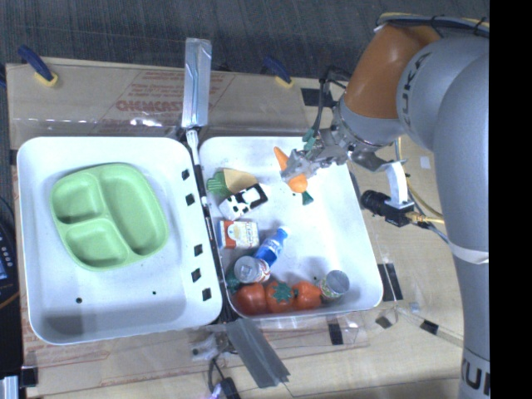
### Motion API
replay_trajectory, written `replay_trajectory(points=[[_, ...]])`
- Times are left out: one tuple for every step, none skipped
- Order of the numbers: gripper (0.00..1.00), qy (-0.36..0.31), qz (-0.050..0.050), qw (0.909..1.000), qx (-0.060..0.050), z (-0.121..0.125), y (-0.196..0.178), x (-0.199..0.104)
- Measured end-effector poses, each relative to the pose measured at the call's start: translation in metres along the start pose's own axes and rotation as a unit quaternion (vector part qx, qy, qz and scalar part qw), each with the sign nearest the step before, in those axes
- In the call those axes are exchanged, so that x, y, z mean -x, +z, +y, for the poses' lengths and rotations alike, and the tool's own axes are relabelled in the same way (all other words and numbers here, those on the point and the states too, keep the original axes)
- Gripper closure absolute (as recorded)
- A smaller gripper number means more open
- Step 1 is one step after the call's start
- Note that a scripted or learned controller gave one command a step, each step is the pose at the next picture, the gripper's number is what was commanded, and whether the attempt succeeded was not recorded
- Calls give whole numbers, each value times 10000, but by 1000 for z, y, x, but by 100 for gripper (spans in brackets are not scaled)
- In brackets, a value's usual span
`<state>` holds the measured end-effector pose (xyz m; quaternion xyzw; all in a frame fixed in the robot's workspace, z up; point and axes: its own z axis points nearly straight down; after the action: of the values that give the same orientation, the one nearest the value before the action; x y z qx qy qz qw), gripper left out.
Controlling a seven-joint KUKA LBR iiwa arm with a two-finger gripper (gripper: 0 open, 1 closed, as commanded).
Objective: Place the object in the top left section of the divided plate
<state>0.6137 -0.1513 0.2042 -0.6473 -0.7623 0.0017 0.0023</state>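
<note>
Over the right bin (353, 239), up near its far edge: the gripper (306, 166), at the end of the grey arm (440, 98) with the orange band. Fingers closed on the toy carrot (297, 181), it seems, with the orange body poking out on both sides and the small green tip hanging below (hard to be sure, since the fingers are small and dark here). Carrot lifted a little above the white floor, a dark shadow just under it.

In the left bin (50, 306): the green divided plate (108, 214), with three parts. Well apart from the carrot, on the other side of the wall between the bins.

Lower in the right bin: a yellow wedge with green leaves (230, 179), then a black and white toy (246, 199) just below it. Next, a small packet with red and white print (240, 233) (words too small to read). Beside it a blue bottle (272, 245), lying tilted. Near the front wall, a can on its side (248, 269), a row of red tomatoes with green tops (278, 296), and another small can (334, 285).

On the brown board (150, 98) behind the bins: red letters, upside down and blurry, not clear enough to read. White letters "KU" low on the arm.
</note>
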Motion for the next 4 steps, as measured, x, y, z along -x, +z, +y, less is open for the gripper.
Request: replay_trajectory(points=[[0, 0, -1, 10000, 0, 0, 0, 0], [0, 67, 5, 10000, -7, 33, 42, 65], [0, 336, -7, 9994, 18, 34, -77, 66], [100, 294, -3, 9996, -21, 35, -82, 64]])
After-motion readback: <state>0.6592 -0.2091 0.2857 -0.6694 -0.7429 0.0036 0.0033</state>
